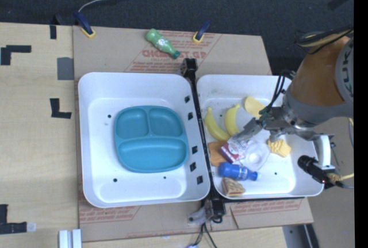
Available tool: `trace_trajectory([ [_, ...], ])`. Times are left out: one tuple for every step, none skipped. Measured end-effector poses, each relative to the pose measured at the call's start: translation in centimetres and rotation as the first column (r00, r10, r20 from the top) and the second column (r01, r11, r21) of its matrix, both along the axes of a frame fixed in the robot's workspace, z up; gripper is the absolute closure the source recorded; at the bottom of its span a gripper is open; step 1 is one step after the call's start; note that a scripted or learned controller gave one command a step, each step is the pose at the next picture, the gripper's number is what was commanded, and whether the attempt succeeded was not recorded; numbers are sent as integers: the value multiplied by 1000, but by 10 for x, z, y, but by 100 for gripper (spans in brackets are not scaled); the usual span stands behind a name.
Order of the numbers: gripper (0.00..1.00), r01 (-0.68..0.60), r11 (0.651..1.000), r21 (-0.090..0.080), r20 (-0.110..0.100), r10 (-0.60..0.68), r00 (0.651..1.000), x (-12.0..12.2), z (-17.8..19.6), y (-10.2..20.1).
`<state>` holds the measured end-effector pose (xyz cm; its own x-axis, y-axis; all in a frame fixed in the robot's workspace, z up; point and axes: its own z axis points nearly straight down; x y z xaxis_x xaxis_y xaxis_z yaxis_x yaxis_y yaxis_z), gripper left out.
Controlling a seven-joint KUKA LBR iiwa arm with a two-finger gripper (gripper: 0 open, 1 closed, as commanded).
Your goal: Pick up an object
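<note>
Hand (248, 130) over crinkly red packet (232, 151); grip state unclear; curved bananas (223, 122) beside.

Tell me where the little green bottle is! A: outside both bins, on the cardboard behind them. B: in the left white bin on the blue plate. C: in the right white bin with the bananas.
A: the small green plastic bottle lies on the brown cardboard sheet beyond the bins' far edge, in neither bin.

Right bin (287, 186) crowded; left bin (98, 103) open around blue tray (151, 138).
</note>
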<state>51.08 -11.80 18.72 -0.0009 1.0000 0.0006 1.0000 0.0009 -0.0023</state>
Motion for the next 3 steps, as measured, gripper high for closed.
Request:
trace_trajectory([
  [0,-1,1000,-1,8,1,1000,50,-101,3],
  [0,-1,1000,-1,6,1,1000,124,-101,20],
  [0,-1,1000,3,-20,1,1000,154,-103,15],
])
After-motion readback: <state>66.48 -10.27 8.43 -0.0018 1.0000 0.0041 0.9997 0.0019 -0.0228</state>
